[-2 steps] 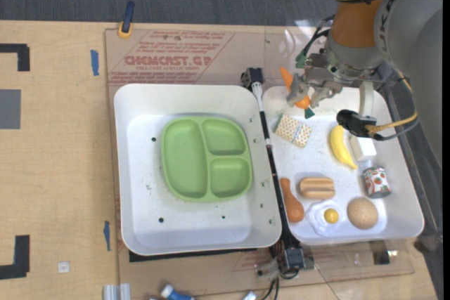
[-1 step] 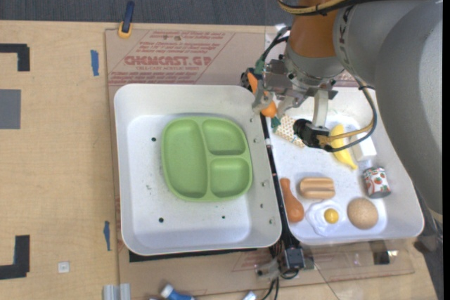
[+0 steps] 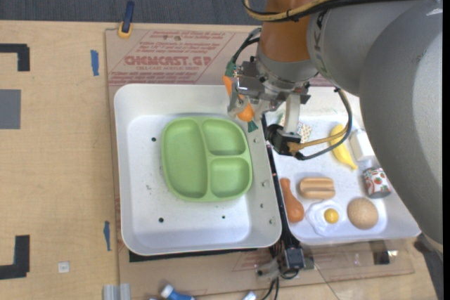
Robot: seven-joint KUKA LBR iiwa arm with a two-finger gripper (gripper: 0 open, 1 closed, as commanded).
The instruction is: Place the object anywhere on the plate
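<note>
A light green divided plate lies in the left white bin. My gripper hangs over the ridge between the two bins, just past the plate's far right corner. A small orange object shows between its fingers, with another orange end poking out at the upper left. The gripper appears shut on this orange object. The wrist hides the rest of it.
The right bin holds a banana, a hot dog, an orange-brown drumstick, a fried egg, a brown potato-like piece, a small can and a cracker. The arm's bulk covers the right side.
</note>
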